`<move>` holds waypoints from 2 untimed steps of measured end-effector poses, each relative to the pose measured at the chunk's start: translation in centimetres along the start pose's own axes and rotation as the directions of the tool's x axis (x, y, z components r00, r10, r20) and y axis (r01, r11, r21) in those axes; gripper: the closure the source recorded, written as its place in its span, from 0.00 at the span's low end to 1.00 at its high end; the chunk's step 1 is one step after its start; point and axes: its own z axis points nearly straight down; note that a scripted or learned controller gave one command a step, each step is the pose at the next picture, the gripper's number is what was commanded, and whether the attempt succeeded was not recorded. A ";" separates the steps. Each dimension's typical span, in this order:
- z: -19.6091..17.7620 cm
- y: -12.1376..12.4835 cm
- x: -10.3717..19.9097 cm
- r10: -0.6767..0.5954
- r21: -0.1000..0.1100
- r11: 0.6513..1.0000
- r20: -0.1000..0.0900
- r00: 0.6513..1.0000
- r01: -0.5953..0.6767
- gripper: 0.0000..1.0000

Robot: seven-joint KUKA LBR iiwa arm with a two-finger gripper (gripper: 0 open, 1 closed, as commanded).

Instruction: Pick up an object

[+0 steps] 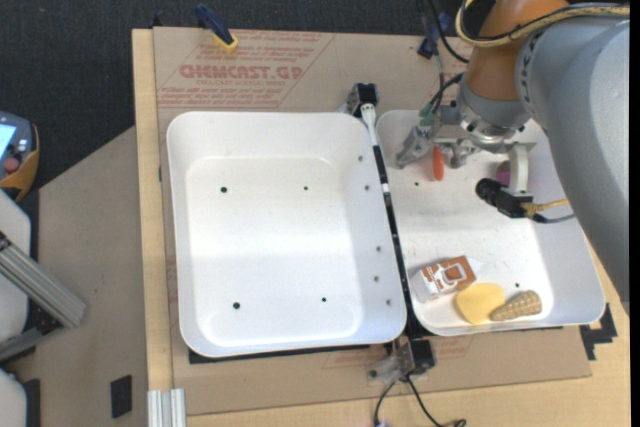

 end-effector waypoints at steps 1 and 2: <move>-1.6 0.2 0.0 -0.001 -0.007 1.000 0.002 1.000 0.001 1.00; -1.5 0.1 0.0 -0.001 -0.006 1.000 0.002 1.000 0.001 0.00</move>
